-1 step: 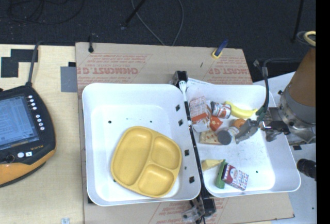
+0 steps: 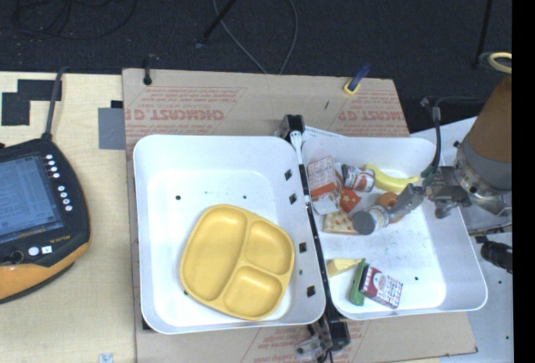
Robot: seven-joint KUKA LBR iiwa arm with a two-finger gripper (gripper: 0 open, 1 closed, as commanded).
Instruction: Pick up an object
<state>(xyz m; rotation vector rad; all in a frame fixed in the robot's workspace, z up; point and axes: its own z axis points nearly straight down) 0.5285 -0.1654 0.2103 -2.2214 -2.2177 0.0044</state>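
**Gripper low in the right bin, reaching left toward the pile**

Arm in from the right, orange band above the wrist, gripper dipped into the right bin and aimed leftward. Fingertip state: cannot tell, the end being small, dark and merged with the clutter. Nothing plainly seen held.

Key relation: pile of small things just left of the gripper tip, in the upper-left part of the right bin. Closest to the tip, a grey round piece, touching it or nearly so; cannot tell which. Just above the gripper, a banana, long axis running left to right with a slight downward tilt to the right, roughly along the arm's reach. Further left, a red-and-white can, a small red piece, a pale packet standing near the divider, and a tan slab below it.

Lower in the same bin, well apart from the gripper: a pale yellow wedge, and beside it a green piece against a red-and-white box.

Left bin: one yellow divided plate, three compartments, nothing in them.

Judgement: pick not yet done; likeliest target the grey piece or whatever lies under the tip, so a short move at most. Risk: crowding, neighbours nudged or two things pinched together.
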